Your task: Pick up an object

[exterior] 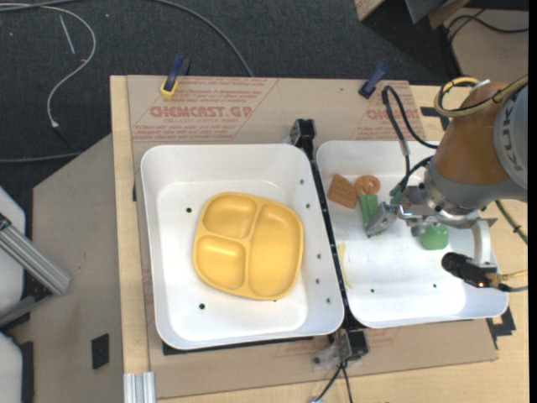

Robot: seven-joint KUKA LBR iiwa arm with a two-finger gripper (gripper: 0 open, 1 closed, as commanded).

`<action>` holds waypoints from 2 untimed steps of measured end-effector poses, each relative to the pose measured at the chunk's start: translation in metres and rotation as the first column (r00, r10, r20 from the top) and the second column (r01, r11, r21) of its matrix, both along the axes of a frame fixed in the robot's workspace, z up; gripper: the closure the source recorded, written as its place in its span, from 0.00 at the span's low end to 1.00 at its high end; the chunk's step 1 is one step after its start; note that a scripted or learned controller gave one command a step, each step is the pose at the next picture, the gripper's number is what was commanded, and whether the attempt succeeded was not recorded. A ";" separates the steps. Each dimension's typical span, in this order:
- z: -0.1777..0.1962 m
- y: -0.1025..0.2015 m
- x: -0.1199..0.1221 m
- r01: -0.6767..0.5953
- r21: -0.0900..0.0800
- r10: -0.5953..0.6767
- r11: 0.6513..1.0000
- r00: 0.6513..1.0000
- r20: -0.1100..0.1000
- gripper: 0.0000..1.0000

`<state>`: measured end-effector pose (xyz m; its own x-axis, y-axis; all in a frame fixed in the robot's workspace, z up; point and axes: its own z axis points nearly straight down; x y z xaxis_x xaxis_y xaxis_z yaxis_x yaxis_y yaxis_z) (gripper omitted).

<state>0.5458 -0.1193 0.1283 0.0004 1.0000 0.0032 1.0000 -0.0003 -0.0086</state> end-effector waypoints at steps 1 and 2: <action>-0.046 0.001 -0.001 0.000 -0.001 0.000 1.000 1.000 0.004 0.00; -0.032 0.001 0.001 0.000 -0.001 0.000 1.000 1.000 0.009 1.00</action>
